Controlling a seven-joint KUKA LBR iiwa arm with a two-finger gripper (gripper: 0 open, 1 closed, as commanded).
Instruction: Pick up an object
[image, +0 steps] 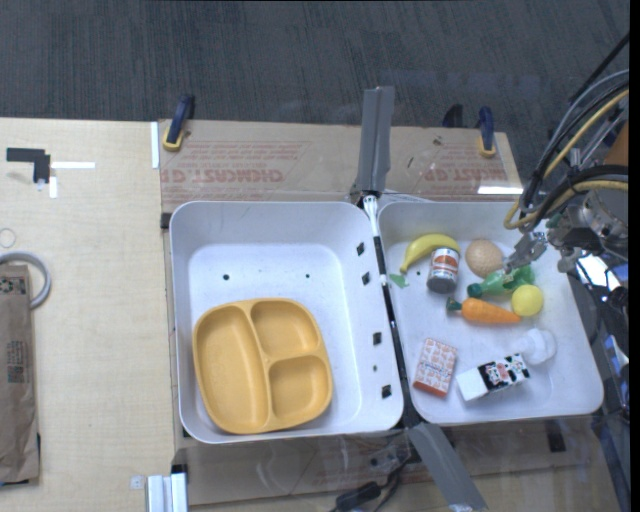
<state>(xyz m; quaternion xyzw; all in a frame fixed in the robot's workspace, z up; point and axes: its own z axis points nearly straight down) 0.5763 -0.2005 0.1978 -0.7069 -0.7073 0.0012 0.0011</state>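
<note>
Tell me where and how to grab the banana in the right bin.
Grip the banana across its thick middle, coming straight down from above. It lies flat and curved, its upper side free toward the bin wall; the small can crowds its lower edge, so keep one finger clear of that.
</note>
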